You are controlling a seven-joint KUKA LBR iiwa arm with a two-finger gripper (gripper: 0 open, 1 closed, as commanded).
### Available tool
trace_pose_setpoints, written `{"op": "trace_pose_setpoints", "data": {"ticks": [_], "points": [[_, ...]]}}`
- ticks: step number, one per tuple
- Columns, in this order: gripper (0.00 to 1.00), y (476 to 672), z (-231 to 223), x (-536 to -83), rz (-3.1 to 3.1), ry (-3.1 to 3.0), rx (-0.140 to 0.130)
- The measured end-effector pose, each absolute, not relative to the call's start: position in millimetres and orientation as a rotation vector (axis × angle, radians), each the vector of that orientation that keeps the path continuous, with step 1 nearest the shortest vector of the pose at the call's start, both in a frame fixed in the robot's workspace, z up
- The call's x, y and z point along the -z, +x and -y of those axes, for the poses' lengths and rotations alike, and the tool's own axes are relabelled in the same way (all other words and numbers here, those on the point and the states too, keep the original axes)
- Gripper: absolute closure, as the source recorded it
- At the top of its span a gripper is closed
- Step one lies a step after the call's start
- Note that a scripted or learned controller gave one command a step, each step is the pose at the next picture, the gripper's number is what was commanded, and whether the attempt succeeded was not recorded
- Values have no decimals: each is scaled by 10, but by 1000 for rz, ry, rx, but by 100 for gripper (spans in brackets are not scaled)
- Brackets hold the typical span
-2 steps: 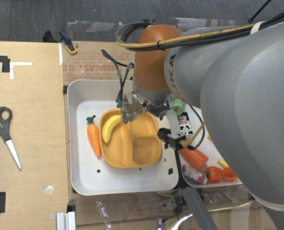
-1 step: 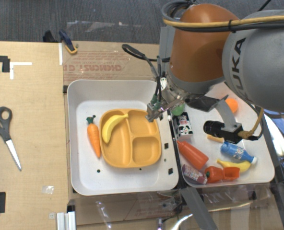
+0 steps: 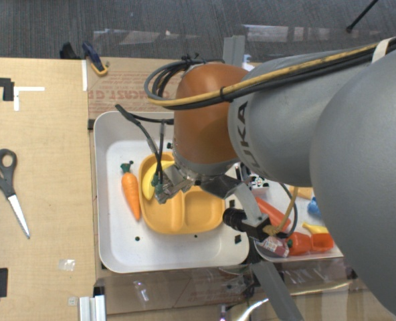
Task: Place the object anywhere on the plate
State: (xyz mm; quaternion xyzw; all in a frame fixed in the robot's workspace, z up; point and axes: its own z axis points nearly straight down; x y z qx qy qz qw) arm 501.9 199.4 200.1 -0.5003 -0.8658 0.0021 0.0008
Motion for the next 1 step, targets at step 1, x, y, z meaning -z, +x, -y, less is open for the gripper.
{"op": "trace_pose_setpoints", "data": {"ticks": [1], "points": [[100,4779,-1263,-2235,2839,-1341,-4]]}}
